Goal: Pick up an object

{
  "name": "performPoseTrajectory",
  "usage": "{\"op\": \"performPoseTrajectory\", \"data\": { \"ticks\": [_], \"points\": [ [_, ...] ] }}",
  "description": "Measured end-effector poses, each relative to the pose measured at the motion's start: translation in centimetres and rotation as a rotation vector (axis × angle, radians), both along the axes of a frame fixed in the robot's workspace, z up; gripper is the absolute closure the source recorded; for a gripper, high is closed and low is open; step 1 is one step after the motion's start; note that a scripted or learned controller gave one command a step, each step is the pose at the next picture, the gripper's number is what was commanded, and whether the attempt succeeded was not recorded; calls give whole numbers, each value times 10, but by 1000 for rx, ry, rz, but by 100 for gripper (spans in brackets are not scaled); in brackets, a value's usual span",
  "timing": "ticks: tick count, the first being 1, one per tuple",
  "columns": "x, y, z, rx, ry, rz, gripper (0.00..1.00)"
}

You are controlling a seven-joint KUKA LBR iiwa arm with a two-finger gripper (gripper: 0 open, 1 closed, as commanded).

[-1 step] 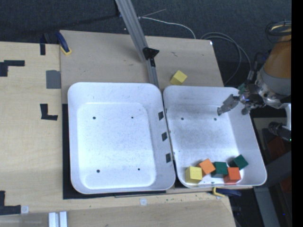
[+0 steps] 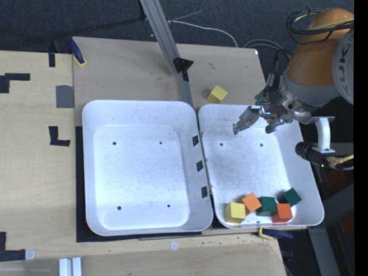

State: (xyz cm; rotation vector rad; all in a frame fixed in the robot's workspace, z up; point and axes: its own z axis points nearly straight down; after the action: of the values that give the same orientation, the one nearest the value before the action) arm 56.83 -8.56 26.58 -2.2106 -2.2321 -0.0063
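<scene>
Several small blocks lie along the near edge of the right bin (image 2: 299, 154): a yellow block (image 2: 235, 211), an orange one (image 2: 251, 202), a green one (image 2: 267, 204), a red-orange one (image 2: 283, 212) and a dark green one (image 2: 292, 196). My gripper (image 2: 253, 124) hangs over the far part of the right bin, well above and behind the blocks. Its fingers are spread apart with nothing between them.
The left bin (image 2: 98, 154) sits beside the right one. A yellow cube (image 2: 217, 94) rests on the bench behind the bins. A grey metal bar (image 2: 164, 30) slants down to the gap between the bins. Cables trail near the arm at the right.
</scene>
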Motion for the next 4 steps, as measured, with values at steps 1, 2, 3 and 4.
{"op": "performPoseTrajectory", "data": {
  "ticks": [1, 2, 3, 4],
  "points": [
    [-76, 71, -41, 0, 13, -3, 0],
    [-31, 13, -23, -6, 0, -12, 0],
    [-32, 85, -77, -1, 10, -3, 0],
    [9, 30, -33, -6, -2, -12, 0]
  ]
}}
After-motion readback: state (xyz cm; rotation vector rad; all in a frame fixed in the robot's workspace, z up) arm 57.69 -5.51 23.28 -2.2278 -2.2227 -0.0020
